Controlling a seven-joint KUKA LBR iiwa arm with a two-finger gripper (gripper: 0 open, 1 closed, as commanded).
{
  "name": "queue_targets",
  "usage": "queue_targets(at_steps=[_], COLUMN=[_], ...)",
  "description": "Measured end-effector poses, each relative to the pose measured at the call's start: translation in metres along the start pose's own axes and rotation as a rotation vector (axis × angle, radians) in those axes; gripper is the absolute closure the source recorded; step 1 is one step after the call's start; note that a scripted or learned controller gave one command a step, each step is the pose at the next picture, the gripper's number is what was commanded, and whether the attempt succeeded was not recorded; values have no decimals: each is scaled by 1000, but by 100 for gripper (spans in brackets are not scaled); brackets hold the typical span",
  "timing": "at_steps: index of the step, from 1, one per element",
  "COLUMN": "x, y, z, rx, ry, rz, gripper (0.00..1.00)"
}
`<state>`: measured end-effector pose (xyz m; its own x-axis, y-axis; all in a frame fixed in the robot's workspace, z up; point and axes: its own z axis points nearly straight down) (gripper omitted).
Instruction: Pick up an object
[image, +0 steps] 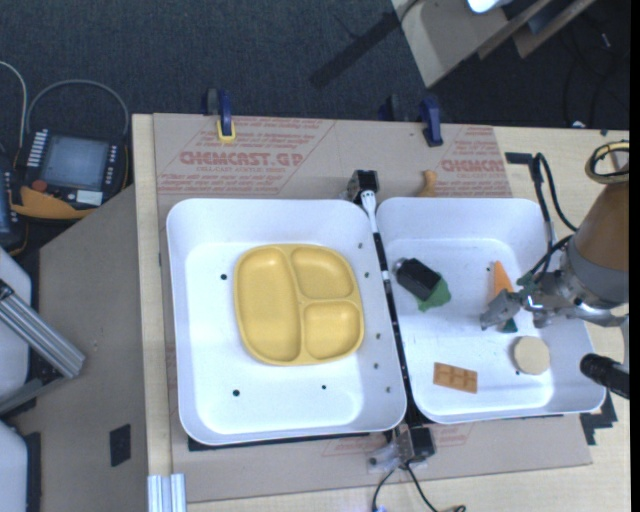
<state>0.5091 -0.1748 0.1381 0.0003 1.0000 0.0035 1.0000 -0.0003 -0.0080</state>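
In the right bin (470, 225) we see an orange piece (499, 276), a black-and-green block (422, 283), a pale round disc (531, 355) and a brown waffle-like tile (455, 377). Our gripper (512, 310) hangs low just beside the orange piece and above the disc; we cannot tell how it is set. The left bin (200, 330) holds a yellow divided plate (298, 302).

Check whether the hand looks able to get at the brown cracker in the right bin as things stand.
Probably yes. The brown cracker lies flat and apart from other items in the right bin, with open floor around it, and the hand is already over that bin.
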Motion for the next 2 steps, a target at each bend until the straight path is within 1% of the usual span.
queue_targets(at_steps=[1,2], x=[1,0], y=[-1,1], z=[53,40], rx=[-2,-9], ry=[-1,-4], rz=[0,1], gripper=[0,100])
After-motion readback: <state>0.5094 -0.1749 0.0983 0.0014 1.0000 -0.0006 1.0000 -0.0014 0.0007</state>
